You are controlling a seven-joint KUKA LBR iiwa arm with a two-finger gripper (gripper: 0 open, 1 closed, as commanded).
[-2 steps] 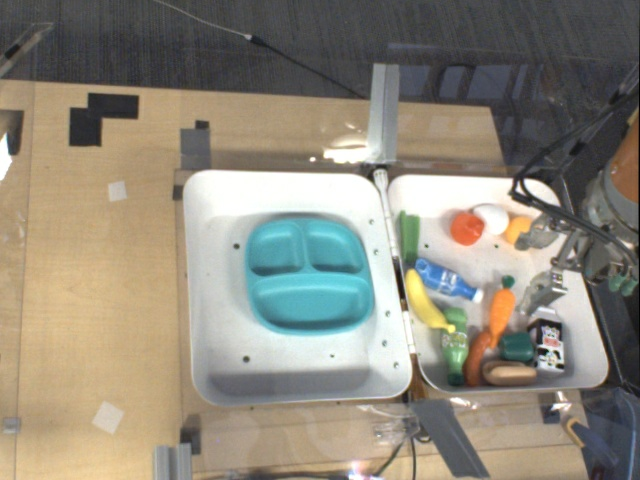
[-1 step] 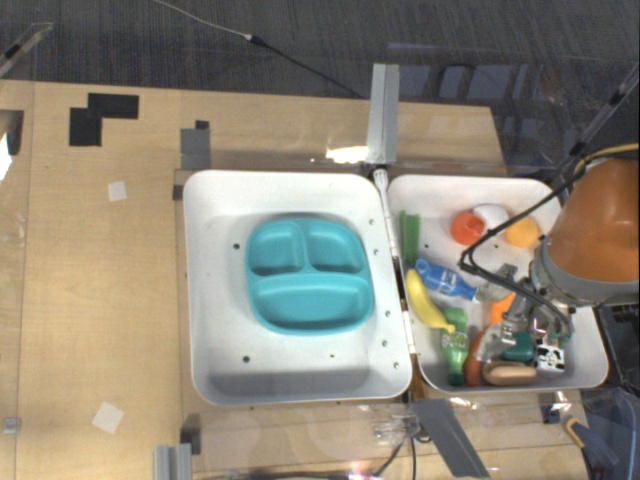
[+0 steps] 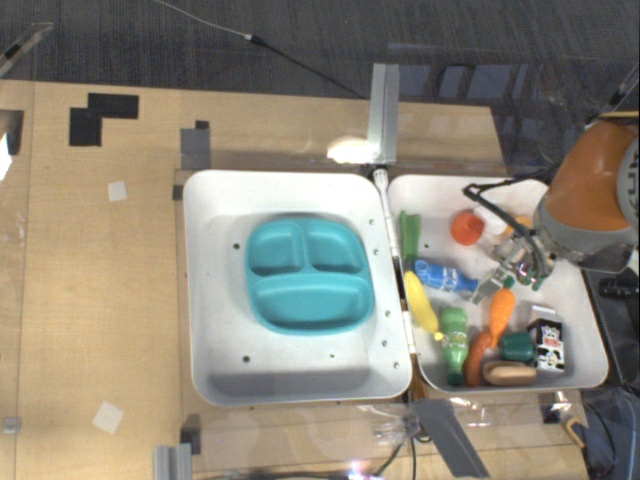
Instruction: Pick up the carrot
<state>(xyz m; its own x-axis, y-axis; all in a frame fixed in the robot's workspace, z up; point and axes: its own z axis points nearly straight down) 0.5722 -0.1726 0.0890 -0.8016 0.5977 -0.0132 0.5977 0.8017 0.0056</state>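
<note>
The carrot (image 3: 500, 311) is seen lying in the right bin (image 3: 590, 368), lower right of the frame, tilted, green top down-left. The gripper (image 3: 516, 264) is positioned just above the carrot's upper end, right of center; jaw state cannot be told. No object is seen between them. A teal divided plate (image 3: 305, 273) is placed in the left bin (image 3: 215, 298). A yellow banana (image 3: 421, 304), blue bottle (image 3: 445, 277) and orange cup (image 3: 466, 228) are found near the carrot.
</note>
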